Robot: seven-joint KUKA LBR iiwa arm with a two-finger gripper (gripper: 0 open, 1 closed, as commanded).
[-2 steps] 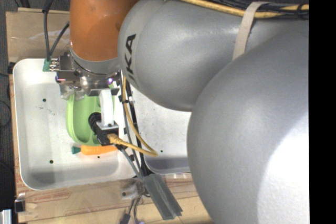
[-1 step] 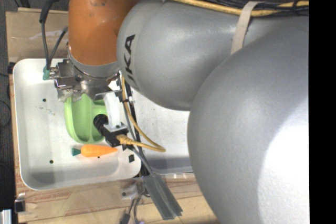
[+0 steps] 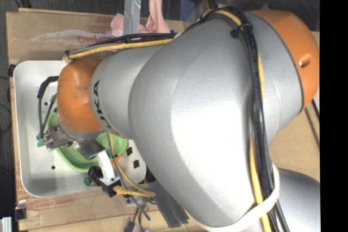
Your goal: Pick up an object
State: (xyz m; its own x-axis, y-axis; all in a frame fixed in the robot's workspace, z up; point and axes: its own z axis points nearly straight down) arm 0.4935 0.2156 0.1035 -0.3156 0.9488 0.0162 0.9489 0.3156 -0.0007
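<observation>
The grey arm with its orange band (image 3: 81,98) fills most of the camera view and reaches down into the left white bin (image 3: 24,117). The wrist and gripper mount (image 3: 60,141) sit low over that bin's middle. Under the wrist lies a light green object (image 3: 76,157), partly covered by the arm. A white piece with black squares (image 3: 133,163) lies just right of it. The arm's body hides the fingertips.
A pink object (image 3: 155,13) and a grey upright bracket (image 3: 132,11) stand behind the bins at the top. Brown cardboard (image 3: 49,30) lies around the bins. Yellow and black cables (image 3: 128,190) hang from the wrist near the bin's front edge.
</observation>
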